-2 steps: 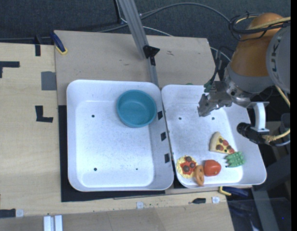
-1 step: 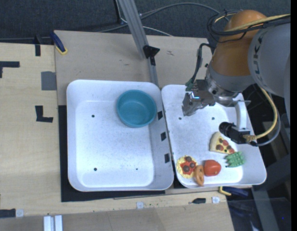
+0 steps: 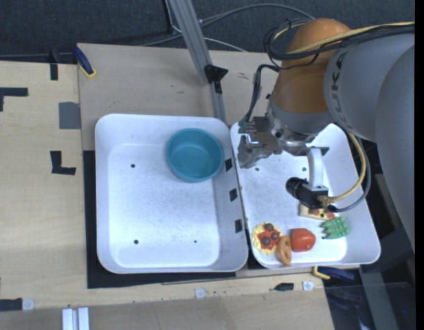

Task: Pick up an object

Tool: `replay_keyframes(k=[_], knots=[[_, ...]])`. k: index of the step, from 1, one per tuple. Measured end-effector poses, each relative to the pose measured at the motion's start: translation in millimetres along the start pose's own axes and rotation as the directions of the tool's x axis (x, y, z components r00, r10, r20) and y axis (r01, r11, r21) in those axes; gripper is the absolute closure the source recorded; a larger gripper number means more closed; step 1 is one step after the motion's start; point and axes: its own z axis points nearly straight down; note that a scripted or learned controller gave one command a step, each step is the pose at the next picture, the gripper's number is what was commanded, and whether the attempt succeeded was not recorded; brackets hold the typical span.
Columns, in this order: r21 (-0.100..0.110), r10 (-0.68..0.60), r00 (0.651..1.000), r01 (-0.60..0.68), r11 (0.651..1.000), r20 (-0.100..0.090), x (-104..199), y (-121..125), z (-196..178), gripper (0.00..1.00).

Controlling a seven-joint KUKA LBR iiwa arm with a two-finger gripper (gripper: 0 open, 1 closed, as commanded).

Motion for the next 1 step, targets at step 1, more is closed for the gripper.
replay_keyframes(k=[1], knots=[[-0.001,-0.001,1.000,0.001,1.000,0.000,60.1,-7.4,6.3,1.00]])
